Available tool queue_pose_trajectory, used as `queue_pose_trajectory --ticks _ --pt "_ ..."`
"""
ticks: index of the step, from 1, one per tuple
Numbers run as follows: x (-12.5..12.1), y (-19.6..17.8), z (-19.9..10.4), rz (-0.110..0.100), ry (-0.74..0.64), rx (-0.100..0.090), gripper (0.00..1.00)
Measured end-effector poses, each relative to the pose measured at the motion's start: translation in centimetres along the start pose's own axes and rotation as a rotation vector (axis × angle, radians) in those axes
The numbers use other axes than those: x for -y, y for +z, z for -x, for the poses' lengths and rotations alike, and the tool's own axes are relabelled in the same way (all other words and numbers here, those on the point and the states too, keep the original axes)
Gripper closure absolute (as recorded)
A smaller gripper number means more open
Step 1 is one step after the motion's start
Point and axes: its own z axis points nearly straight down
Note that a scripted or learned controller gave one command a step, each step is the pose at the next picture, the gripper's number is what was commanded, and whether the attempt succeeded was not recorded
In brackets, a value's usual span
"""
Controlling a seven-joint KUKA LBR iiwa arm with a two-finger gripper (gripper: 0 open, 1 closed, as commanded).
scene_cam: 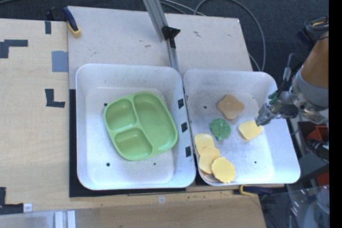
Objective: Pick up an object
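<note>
The gripper [264, 116] hangs just beside the yellow wedge [249, 130] in the right bin [278, 160]; I cannot tell how its jaws stand.

The arm [315, 75] is reaching in from the right side, its orange band showing above a grey wrist section. The wrist is angling down and to the left, over the right edge of the right-hand bin [278, 160]. The gripper [263, 118] is pointing down-left and hanging just inside that bin's right wall, about midway along it. Its dark fingers are sitting close together, too small and blurred to read their spacing.
</note>
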Motion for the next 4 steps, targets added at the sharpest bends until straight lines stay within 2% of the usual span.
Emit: queue_pose_trajectory --ticks 1,2,4 --pt "-0.3 0.8 -5.1 -0.002 -0.005 -0.001 1.00" --pt "-2.1 1.9 -10.4 -0.003 -0.005 -0.002 1.00" --pt "-2.9 1.3 -20.9 -0.002 -0.007 -0.002 1.00"
